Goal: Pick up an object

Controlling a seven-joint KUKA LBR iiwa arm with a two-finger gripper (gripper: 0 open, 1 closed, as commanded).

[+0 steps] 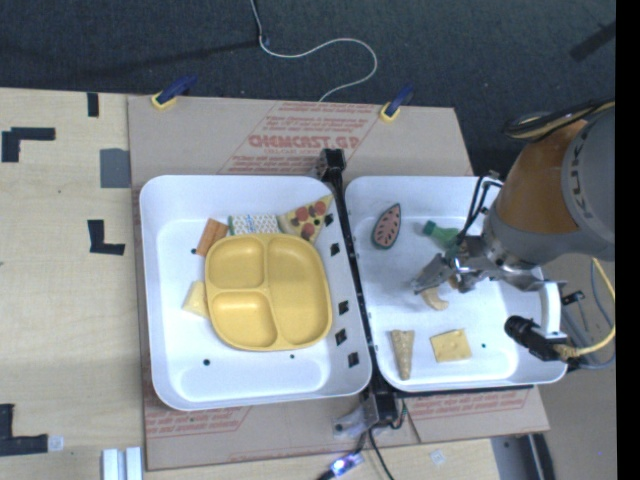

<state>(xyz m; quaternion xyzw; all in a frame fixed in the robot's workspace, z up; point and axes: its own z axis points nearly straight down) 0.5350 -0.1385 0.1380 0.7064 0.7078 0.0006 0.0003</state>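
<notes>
While the hand (432, 283) hangs low in the right bin (500, 373), I can't tell its grip state, tips right at a small tan piece (436, 299), with cheese square (451, 345) and wedge (402, 352) nearby.

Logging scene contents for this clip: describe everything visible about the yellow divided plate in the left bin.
The yellow plate is a rounded-square tray, plastic by its look, split by raised ridges into three compartments: two smaller at the top, one wide below. All three look bare. It lies flat, right side up, slightly turned, in the middle of the left bin. Small flat food-like pieces sit at its upper and left edges, some partly tucked beneath its rim.
</notes>
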